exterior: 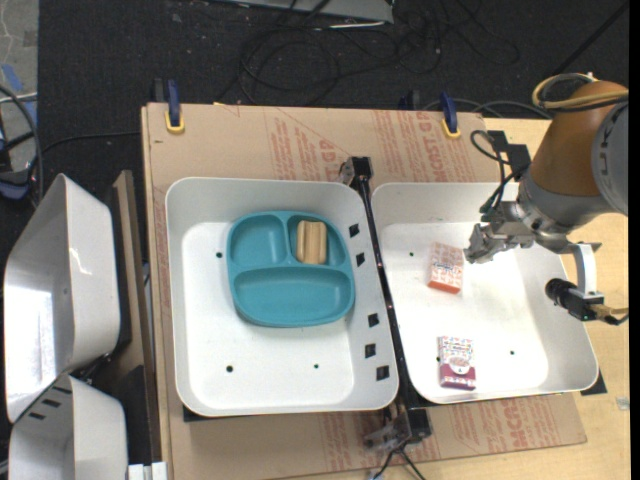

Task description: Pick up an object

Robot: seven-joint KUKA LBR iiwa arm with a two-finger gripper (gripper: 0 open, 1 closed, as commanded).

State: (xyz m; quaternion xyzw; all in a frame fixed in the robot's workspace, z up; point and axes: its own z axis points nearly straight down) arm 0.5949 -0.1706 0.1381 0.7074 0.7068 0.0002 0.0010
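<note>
In the right bin [520, 368] lie two small cartons. A red and white box [446, 268] rests near the bin's middle, and a pink and purple box [456, 362] lies close to the front wall. My gripper [482, 243] hovers just right of the red and white box, a little above it, at the end of the grey and orange arm [570, 158]. The left bin [200, 368] bears a teal divided plate [290, 270] with a tan wooden block [312, 242] in its upper right compartment.
A black divider [372, 268] runs between the two bins. Both bins sit on a cardboard sheet [300, 143] held by clamps at the back. White tubs [60, 278] stand off the bench at the left. Cables lie on the dark floor behind.
</note>
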